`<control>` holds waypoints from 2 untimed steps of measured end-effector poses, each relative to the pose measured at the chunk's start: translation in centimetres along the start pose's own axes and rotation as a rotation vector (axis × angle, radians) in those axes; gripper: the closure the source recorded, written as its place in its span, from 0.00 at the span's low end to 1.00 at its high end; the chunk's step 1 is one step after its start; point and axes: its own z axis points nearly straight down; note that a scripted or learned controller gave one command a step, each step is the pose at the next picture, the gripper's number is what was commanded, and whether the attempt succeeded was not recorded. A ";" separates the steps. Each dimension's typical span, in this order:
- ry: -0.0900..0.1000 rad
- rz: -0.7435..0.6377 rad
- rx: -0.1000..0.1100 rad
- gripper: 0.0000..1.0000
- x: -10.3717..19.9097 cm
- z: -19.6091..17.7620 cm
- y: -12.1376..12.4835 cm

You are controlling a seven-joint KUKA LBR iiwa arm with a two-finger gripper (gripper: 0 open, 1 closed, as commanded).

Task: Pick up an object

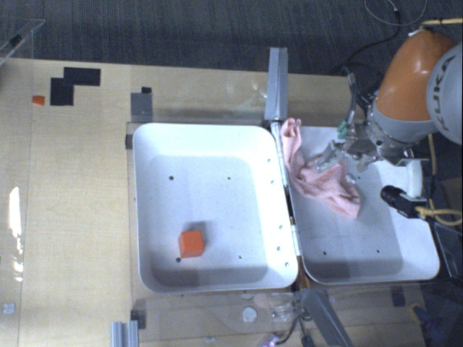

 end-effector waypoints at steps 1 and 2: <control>-0.002 -0.070 -0.007 0.00 -5.8 10.0 0.9; -0.005 -0.183 -0.017 0.00 -5.3 10.4 -0.6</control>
